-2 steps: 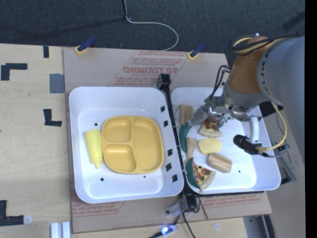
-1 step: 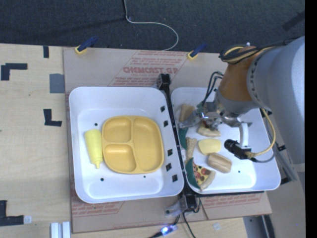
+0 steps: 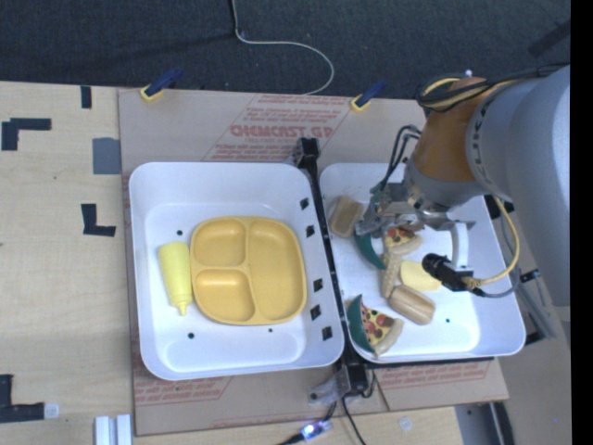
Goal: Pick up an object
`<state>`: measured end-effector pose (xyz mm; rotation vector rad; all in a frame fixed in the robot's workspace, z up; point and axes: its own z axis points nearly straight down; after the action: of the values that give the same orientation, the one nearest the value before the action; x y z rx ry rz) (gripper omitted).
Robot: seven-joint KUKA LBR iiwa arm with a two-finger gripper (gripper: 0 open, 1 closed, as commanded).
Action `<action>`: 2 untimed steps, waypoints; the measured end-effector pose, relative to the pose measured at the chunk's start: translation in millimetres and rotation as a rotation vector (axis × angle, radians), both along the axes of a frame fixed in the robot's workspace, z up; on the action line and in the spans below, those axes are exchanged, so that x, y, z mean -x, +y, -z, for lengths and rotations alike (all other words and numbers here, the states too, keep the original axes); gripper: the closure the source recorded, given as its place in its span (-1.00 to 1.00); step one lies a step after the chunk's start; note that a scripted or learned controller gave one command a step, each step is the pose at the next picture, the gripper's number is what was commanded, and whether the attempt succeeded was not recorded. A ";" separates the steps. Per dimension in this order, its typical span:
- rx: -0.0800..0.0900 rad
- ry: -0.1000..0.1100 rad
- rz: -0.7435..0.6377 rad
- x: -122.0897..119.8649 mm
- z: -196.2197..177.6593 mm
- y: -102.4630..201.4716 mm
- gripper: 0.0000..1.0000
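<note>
Camera view, from above the bench. The arm [image 3: 519, 146] reaches in from the right, its gripper [image 3: 382, 221] low over the right bin [image 3: 500, 341]; whether its fingers are open or closed cannot be told. Toy food lies clustered there: a tan bread piece [image 3: 345, 215] just beside the gripper, a pizza slice [image 3: 374, 326] near the front wall, a sausage-like roll [image 3: 411, 305] between. The left bin [image 3: 148, 276] bears a yellow divided plate [image 3: 248, 269] and yellow bottle [image 3: 176, 273]. The bread piece looks light, stiff and smooth; grasping across its narrow sides seems safest.

arm [image 3: 528, 146]: grey | orange wrist band | yellow cable
</note>
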<state>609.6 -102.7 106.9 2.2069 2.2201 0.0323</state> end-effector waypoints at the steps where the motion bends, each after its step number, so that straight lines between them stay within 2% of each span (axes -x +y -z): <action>1: 0.008 0.020 0.005 -6.8 -52.0 -8.1 1.00; 2: 0.007 0.019 0.004 -14.9 -98.7 -3.3 1.00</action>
<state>624.5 -106.0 205.7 2.2172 2.2218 0.0030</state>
